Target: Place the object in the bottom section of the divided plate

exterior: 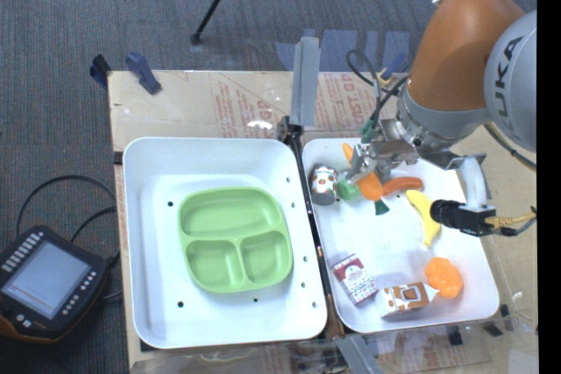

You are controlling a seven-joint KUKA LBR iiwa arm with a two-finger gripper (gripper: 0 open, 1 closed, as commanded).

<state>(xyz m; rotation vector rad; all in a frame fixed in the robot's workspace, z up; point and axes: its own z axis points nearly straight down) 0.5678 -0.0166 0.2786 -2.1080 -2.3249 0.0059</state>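
Note:
A green divided plate (230, 216) lies in the left white bin (149, 188), with one wide section toward the back and two smaller sections toward the front; nothing lies in it. My gripper (374, 162) hangs low over the back of the right bin (478, 293), right above a cluster of small toys: an orange piece (370, 187), an orange-red carrot-like piece (403, 184) and a green piece (349, 189). The wrist hides whether it touches any of them.
The right bin also holds a round silver-and-brown toy (323, 182), a yellow banana (424, 215), an orange fruit (444, 276), a red box (354, 279) and a brown-and-white carton (408, 298). A grey post (304, 88) stands behind the bins' shared edge.

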